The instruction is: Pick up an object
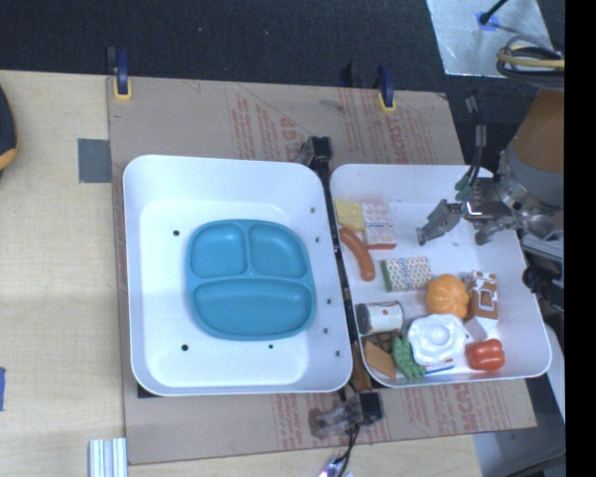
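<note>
The toy food lay crowded in the right bin (pixel 536 366), none of it lifted. An orange (pixel 446 294) sat round and bright near the middle, with a small brown and white gingerbread-like piece (pixel 484 294) touching its right side. Below it lay a white ridged round piece (pixel 437 338), a red pepper (pixel 486 355) to its right and a green leafy piece (pixel 407 358) to its left. A small can (pixel 380 317) lay on its side at the bin's left wall, a speckled green block (pixel 405 272) above it, then a hot dog (pixel 358 253), a yellow slice (pixel 349 213) and a red and white packet (pixel 379 225).

The gripper (pixel 461 221) hovered over the upper part of that bin, its dark fingers (pixel 437 224) spread apart and grasping nothing, well clear of the orange. The left bin (pixel 149 356) held a blue divided plate (pixel 250 277). Both bins rested on brown cardboard (pixel 228 117) clamped to the table (pixel 40 296).
</note>
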Controlling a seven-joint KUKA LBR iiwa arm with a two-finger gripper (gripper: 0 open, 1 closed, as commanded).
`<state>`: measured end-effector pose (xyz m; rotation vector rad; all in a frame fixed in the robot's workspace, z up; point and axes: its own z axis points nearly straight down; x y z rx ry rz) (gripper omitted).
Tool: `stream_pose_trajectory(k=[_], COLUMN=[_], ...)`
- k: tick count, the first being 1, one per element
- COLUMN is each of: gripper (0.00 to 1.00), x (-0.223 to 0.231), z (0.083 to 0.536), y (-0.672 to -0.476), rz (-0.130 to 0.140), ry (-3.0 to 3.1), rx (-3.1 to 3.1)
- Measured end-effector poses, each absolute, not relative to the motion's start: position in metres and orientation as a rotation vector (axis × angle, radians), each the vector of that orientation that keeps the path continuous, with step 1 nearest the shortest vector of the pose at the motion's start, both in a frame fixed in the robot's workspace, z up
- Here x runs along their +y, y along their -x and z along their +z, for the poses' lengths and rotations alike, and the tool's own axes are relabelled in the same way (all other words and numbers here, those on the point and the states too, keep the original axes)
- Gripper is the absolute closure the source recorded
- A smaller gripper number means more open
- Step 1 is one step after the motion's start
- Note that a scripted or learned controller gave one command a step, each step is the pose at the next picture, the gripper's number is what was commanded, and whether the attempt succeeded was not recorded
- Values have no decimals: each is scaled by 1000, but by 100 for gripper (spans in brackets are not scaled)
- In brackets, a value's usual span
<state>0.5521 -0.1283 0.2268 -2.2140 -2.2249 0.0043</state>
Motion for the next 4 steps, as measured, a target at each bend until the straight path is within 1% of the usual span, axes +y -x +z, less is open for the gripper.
stream_pose_trajectory(k=[1,2,3,4], gripper=[0,0,0,100], x=[-153,-155,-136,-139], z=[103,90,92,102], y=[-533,-478,-525,-523], rz=[16,8,-1,5], ry=[2210,2212,2212,2211], rx=[-2217,-2218,-2232,-2229])
